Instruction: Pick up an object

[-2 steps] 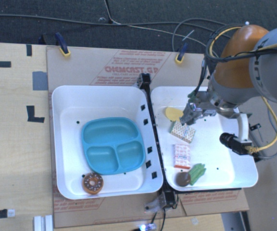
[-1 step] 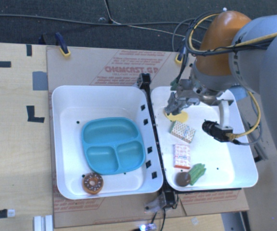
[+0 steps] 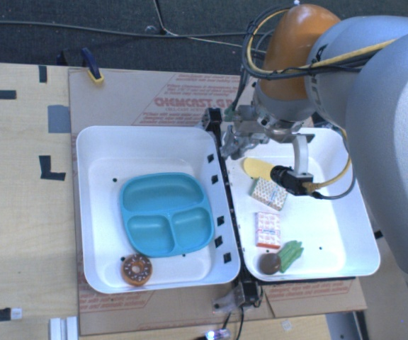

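My gripper point(image 3: 241, 146) hung over the right white bin's point(image 3: 331, 257) upper-left corner, beside the yellow banana-shaped toy point(image 3: 256, 167). I judged myself mid-approach; next I needed to descend squarely onto that toy.

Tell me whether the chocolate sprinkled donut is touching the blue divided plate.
Apart. The camera view shows the chocolate sprinkled donut just below the blue divided plate's lower left edge, with a thin strip of white bin floor between them.

shallow white plastic bins point(image 3: 91, 211): 2 | teal three-compartment plastic tray point(image 3: 166, 213): 1 | chocolate sprinkled doughnut point(image 3: 137, 269): 1 | yellow banana point(image 3: 257, 168): 1 | small patterned packets point(image 3: 268, 230): 2 | green leafy piece point(image 3: 290, 253): 1 | brown round lump point(image 3: 269, 264): 1
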`<action>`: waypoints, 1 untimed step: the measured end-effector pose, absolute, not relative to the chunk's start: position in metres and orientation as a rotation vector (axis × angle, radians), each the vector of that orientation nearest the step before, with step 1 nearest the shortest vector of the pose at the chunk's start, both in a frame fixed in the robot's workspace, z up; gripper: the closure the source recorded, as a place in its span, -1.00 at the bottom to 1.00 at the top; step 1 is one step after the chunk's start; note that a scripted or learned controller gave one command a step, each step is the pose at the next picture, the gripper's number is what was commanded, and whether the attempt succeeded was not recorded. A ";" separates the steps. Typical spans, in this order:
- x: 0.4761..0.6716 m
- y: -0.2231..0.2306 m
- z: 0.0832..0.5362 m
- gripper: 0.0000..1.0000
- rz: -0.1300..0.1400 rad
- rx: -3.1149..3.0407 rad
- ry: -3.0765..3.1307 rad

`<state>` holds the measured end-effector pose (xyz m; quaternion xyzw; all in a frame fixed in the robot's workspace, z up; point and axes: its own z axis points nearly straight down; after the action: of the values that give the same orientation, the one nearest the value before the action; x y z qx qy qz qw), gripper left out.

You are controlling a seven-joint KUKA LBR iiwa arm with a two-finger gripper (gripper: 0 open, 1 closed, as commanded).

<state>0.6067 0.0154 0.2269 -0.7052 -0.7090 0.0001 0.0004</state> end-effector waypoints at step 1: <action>0.635 0.059 0.230 1.00 -0.001 -2.216 -2.227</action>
<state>0.6351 0.0594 0.2301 -0.7053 -0.7089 -0.0005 -0.0001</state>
